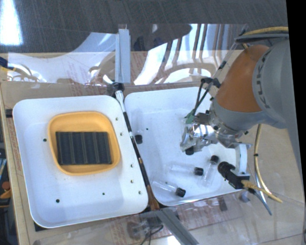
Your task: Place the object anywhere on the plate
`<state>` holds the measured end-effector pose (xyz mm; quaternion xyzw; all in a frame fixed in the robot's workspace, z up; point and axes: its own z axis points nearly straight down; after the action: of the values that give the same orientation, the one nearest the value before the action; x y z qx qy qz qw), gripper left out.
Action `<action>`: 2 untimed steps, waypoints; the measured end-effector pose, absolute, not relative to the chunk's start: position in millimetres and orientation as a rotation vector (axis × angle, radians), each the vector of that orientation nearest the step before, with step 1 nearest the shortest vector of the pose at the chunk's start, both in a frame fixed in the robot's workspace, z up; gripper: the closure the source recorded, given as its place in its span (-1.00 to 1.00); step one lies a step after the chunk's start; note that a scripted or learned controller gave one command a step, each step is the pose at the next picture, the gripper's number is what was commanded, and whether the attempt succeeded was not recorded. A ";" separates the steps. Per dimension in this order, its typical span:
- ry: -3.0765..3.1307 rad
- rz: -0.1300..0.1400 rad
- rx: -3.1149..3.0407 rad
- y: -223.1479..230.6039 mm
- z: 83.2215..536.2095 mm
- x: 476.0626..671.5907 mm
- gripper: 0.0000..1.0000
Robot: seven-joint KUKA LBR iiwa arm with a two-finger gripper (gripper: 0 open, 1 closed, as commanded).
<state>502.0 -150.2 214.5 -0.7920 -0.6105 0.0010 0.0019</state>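
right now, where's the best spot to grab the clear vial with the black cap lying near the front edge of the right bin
Grip the clear plastic vial with the black cap across the middle of its transparent barrel, coming straight down from above. It lies flat on the right white bin's floor, so closing across its narrow width looks safest; the front wall is close.

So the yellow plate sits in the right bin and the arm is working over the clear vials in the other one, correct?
Not quite. The camera view shows the yellow plate in the left bin, not the right. The rest holds: the arm is over the other bin, the right one, where the clear vials with dark caps lie.
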 end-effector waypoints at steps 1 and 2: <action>-2.173 0.001 -2.268 -131.7 221.2 529.3 1.00; -2.437 0.002 -1.977 -123.4 234.8 510.9 1.00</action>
<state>510.9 -123.4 234.8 -0.6300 -0.7766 0.0006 0.0017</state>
